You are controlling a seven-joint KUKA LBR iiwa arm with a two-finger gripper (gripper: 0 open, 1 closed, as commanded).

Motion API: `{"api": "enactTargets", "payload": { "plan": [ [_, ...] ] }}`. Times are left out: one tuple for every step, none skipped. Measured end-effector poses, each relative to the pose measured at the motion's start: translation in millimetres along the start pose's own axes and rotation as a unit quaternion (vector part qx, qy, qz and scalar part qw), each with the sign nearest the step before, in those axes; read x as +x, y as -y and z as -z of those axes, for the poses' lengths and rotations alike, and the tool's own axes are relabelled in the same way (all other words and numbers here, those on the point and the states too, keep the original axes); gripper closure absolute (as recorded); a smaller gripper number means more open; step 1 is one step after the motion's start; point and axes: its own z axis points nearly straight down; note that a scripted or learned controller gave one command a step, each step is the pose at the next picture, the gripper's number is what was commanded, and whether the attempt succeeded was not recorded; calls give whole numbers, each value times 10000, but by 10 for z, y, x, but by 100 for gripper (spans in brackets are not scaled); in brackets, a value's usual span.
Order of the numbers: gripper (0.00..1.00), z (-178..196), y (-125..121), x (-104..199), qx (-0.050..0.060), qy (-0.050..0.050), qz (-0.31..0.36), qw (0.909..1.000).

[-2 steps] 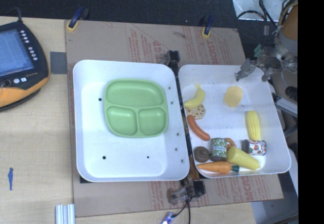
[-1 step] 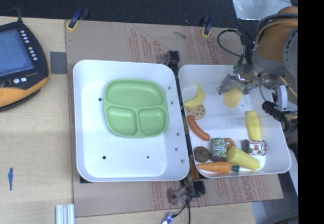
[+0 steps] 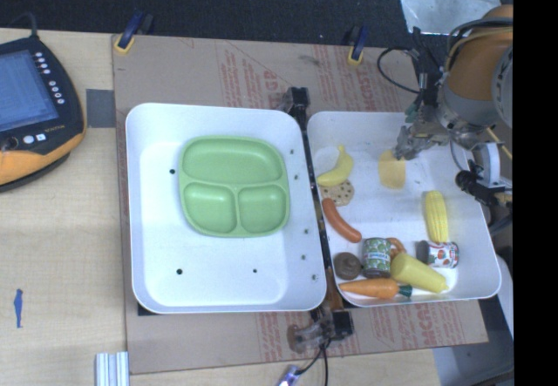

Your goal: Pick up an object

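Observation:
The right bin (image 3: 453,145) holds several toy foods: a banana (image 3: 336,168), a yellow cheese block (image 3: 392,172), a corn cob (image 3: 435,215), a sausage (image 3: 341,220), a brown cookie (image 3: 340,193), a small can (image 3: 377,255), a carrot (image 3: 373,289), a yellow pepper (image 3: 418,274) and a red-and-white can (image 3: 443,253). My gripper (image 3: 410,145) hangs low over the bin's back part, just above and right of the cheese block. Nothing shows between its fingers.
The left bin (image 3: 157,280) holds a green sectioned plate (image 3: 234,186). A teach pendant (image 3: 30,110) lies on the bench at far left. Clamps (image 3: 356,43) pin the cardboard at the back. Cables trail near the arm at right.

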Motion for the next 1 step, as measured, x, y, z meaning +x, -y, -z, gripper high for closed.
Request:
{"api": "enactTargets", "payload": {
  "plan": [
    [100, 749, 325, -166, -18, -4, -24, 10000]
  ]
}}
